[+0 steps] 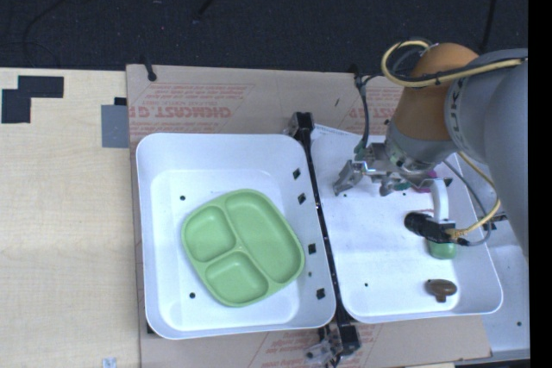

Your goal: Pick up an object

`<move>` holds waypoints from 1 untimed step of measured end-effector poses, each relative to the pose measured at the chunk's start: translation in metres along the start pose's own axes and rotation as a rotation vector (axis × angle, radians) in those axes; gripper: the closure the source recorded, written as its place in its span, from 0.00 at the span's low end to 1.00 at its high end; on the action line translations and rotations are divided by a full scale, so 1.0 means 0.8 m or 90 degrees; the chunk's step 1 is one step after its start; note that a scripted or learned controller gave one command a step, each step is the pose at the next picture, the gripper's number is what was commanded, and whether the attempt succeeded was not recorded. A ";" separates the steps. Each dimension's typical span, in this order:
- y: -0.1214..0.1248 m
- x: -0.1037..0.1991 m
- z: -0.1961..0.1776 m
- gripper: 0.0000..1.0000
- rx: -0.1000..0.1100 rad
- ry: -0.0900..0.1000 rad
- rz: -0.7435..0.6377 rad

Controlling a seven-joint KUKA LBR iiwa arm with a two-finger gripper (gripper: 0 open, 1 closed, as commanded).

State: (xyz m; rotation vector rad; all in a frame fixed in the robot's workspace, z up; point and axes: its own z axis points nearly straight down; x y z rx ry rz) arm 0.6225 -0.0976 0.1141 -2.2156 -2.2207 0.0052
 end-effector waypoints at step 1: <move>-0.001 0.002 0.036 0.00 0.001 0.000 0.001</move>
